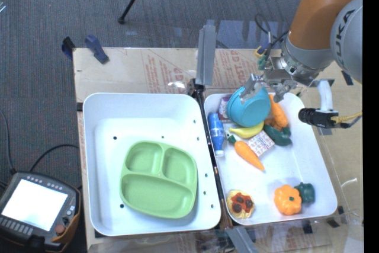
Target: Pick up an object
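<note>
The hand [265, 85] hangs over the right bin's [314, 151] far end, touching the blue bowl [249, 107] that leans on the banana [247, 130], its grip impossible to judge, so nothing looks lifted yet.

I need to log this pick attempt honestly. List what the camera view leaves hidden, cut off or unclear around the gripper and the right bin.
- Gripper: its fingertips merge with the blue bowl at the bin's far end; open, shut or gripping cannot be told.
- Purple-and-white item: mostly hidden behind the bowl; unidentifiable.
- Banana: its upper part sits under the bowl's rim.
- Arm: cut off by the top and right edges.
- Small packet: print too small to read.
</note>
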Available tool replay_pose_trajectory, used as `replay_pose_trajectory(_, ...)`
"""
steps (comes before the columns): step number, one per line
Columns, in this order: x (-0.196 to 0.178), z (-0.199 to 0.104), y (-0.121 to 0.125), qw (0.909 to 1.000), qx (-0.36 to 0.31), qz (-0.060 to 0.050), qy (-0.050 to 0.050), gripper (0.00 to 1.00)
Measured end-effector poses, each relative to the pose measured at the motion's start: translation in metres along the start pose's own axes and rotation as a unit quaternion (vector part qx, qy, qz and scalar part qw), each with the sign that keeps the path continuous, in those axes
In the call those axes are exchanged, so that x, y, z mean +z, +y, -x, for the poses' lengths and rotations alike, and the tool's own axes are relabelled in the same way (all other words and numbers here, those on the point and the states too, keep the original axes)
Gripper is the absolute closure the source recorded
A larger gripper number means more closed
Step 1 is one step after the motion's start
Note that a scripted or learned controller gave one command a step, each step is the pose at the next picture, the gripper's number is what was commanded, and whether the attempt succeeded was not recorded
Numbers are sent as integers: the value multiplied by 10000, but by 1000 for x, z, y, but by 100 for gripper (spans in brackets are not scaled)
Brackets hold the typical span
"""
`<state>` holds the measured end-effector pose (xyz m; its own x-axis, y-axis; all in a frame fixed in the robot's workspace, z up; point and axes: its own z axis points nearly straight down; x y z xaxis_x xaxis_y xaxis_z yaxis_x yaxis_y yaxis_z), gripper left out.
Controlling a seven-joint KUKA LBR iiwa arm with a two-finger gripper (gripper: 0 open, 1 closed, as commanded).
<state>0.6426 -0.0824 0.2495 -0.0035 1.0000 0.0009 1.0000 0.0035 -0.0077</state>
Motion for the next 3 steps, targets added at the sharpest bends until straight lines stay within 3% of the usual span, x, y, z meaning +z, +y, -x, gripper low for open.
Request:
replay_pose_trajectory(1,96,56,-37,9997,254,-60,4,0)
replay_pose_trajectory(2,126,72,-28,10000,-47,-15,7,0)
replay_pose_trajectory(3,168,27,-80,9999,-130,-18,10,0)
